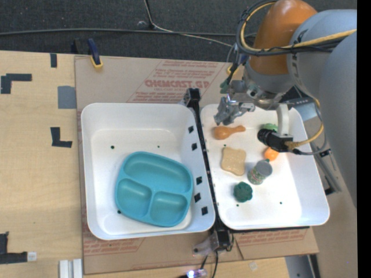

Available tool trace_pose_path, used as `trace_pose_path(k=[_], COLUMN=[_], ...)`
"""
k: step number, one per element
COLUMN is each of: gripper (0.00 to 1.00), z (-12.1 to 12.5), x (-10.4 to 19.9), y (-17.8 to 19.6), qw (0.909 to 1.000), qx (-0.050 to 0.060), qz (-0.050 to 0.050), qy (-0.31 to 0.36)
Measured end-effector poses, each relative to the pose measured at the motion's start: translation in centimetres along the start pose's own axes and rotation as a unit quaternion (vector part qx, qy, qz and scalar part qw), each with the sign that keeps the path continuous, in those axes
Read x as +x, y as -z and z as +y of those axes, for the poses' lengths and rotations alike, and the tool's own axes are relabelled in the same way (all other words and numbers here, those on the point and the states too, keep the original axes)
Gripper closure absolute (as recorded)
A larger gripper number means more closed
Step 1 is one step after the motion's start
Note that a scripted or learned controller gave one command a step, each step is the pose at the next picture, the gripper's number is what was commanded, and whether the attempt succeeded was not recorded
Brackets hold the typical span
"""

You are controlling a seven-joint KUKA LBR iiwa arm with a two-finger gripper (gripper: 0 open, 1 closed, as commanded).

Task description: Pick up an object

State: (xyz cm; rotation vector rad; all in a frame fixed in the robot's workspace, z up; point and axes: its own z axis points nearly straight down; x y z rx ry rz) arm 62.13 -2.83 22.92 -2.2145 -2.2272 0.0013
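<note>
Right now gripper hangs just above orange drumstick toy at right bin's 11 o'clock, prob lining up a grab; finger opening can't tell.

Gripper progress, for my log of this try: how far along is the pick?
Done: the gripper has reached the right bin, just above the orange drumstick-shaped piece. In hand: nothing visibly held. Left: grasping and lifting; the tan slice, grey can and green lump lie on the bin floor.
</note>
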Motion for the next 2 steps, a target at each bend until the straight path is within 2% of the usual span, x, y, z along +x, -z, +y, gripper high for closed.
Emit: trace_pose_path(k=[1,2], gripper=[1.0,1.0], z=[0.9,1.8], x=[5.2,11.6], y=[-1.3,-0.8], qw=[1.0,1.0], qx=[0.0,0.0], qz=[0.0,0.001], qy=[0.0,0.001])
